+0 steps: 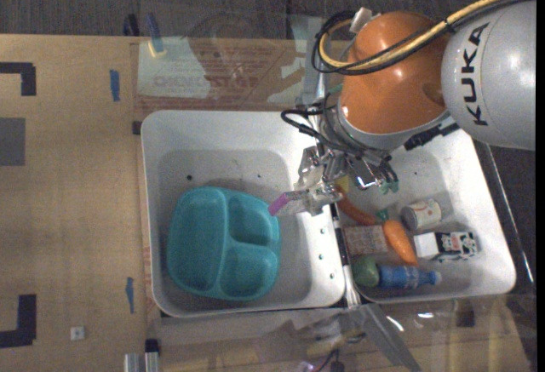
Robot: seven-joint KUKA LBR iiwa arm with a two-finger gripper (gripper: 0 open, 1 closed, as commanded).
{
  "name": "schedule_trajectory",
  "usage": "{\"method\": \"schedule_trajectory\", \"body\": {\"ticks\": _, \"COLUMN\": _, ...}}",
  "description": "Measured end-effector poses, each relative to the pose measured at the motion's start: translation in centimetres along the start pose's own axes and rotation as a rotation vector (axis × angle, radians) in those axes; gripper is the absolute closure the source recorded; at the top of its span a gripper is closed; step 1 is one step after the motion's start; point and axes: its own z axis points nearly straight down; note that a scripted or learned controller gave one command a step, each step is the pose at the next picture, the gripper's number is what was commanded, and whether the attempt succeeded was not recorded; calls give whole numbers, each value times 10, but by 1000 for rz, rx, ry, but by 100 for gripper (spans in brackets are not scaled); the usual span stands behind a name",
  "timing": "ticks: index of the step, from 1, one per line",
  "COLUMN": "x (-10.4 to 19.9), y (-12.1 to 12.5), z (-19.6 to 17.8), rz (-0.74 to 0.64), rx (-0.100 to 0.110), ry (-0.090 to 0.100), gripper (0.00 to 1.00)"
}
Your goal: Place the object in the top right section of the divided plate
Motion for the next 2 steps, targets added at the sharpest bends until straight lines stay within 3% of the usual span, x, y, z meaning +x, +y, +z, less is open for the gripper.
{"method": "schedule_trajectory", "body": {"ticks": 1, "x": 1, "y": 75, "z": -16, "rz": -277, "rx": -1, "ry": -1, "gripper": 100}}
{"method": "schedule_trajectory", "body": {"ticks": 2, "x": 62, "y": -19, "z": -1, "rz": -291, "rx": -1, "ry": 6, "gripper": 100}}
